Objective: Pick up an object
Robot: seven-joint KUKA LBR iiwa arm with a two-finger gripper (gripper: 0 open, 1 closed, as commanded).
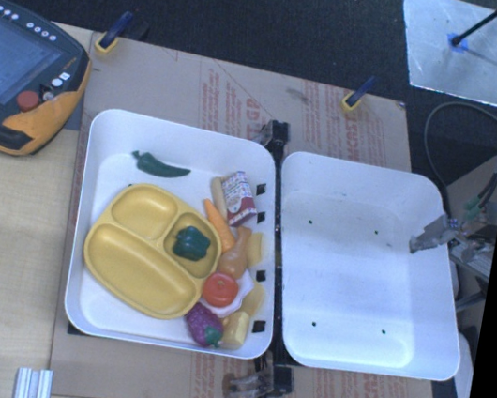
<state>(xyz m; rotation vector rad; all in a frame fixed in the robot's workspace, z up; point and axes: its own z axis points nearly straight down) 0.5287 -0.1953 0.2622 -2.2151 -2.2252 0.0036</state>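
The left bin (112,136) holds toy foods. A yellow divided plate (128,263) lies in it with a dark green vegetable (191,243) in its upper right compartment. A green chili (161,166) lies near the bin's far wall. Along the bin's right side lie a red and white can (239,196), an orange carrot (218,223), a red tomato (220,288), a purple piece (205,326) and a yellow piece (236,328). My gripper (434,236) hangs at the right rim of the right bin (356,289), far from all of these, with nothing seen in it.
A teach pendant (18,76) rests on the bench at the far left. Clamps (277,134) (259,381) join the two bins at the seam. Cables (472,118) run near the arm at the right edge.
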